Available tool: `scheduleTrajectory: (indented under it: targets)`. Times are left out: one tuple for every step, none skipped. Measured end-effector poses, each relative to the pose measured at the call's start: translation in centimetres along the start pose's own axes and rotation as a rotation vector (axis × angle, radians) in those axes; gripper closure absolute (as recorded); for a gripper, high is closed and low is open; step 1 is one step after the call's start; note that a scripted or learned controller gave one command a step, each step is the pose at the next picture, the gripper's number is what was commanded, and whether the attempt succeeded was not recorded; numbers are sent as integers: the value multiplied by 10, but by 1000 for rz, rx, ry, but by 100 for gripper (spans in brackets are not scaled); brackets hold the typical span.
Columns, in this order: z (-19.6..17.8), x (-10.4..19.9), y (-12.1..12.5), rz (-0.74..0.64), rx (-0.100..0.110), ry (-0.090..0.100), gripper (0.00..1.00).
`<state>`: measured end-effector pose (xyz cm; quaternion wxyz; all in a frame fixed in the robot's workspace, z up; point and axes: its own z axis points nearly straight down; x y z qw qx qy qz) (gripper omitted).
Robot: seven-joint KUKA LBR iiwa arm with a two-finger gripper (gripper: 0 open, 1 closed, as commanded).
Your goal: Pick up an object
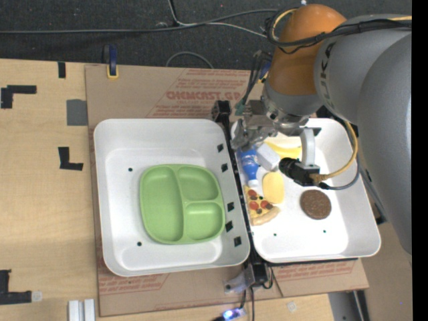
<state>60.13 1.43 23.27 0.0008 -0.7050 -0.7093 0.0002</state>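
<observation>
One green plate (181, 203), one cookie (315, 204), perhaps four toys (262, 204) beside it

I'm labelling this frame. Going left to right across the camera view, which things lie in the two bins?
Green tray → pizza slice → brown disc. The things by the gripper overlap, so I leave them out.

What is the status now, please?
Gripper low over right bin, near blue item. Pizza slice, cookie untouched. Green tray in left bin.
</observation>
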Motion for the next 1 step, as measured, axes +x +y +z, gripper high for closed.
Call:
scheduleTrajectory:
  targets:
    - [12,46,12,3,0,-2,100]
